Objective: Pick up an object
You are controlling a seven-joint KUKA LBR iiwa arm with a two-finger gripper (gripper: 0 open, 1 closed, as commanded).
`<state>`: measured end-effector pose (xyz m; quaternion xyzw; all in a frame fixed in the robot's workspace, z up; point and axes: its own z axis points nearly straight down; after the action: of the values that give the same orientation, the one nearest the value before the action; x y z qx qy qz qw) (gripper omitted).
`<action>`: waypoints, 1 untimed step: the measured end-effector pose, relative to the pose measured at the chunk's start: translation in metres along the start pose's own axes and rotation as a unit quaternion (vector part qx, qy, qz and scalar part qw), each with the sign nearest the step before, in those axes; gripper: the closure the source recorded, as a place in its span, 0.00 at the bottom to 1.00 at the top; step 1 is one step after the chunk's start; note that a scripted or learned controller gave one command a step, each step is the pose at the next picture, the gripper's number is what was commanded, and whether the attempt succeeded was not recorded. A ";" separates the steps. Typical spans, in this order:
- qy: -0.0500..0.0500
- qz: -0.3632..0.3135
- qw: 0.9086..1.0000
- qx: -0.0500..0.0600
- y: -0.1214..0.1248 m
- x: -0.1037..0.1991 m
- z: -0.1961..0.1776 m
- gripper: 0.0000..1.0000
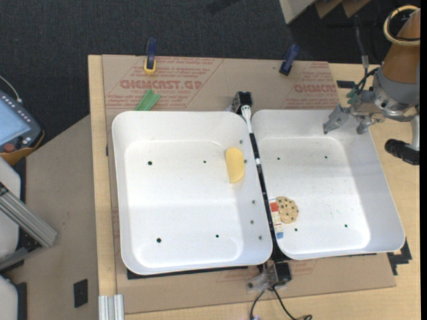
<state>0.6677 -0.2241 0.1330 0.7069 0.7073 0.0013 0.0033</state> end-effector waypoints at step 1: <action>0.005 -0.001 1.000 0.005 -0.040 0.008 0.049 0.00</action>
<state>0.6280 -0.2167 0.0832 0.7065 0.7077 0.0014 -0.0036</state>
